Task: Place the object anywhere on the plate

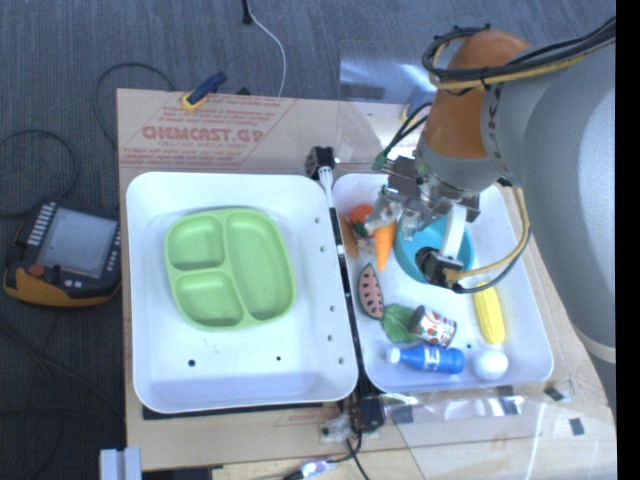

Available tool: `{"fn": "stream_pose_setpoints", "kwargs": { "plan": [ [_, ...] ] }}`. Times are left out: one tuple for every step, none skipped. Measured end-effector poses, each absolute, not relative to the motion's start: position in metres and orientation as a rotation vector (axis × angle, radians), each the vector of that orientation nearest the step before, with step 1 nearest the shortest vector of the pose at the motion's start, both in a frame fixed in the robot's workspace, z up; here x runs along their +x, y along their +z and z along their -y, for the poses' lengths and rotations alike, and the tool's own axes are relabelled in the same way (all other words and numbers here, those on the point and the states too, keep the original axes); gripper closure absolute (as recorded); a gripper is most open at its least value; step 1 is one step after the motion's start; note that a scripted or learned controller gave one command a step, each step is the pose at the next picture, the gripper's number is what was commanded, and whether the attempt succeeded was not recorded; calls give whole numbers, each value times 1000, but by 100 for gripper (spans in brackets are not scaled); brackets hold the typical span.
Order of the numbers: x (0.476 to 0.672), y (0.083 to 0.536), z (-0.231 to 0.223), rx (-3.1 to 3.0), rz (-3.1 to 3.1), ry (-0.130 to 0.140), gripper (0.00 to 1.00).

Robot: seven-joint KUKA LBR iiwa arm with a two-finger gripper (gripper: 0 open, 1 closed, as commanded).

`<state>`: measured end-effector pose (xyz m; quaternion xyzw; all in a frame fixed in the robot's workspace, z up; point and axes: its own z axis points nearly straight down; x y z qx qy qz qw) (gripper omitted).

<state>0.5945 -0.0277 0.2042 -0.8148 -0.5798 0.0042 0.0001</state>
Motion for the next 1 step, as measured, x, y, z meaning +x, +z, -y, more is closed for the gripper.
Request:
{"fn": "stream_pose_setpoints", "kwargs": {
  "plan": [
    [611,181,-27,-2562,1814,11,100]
  ]
}}
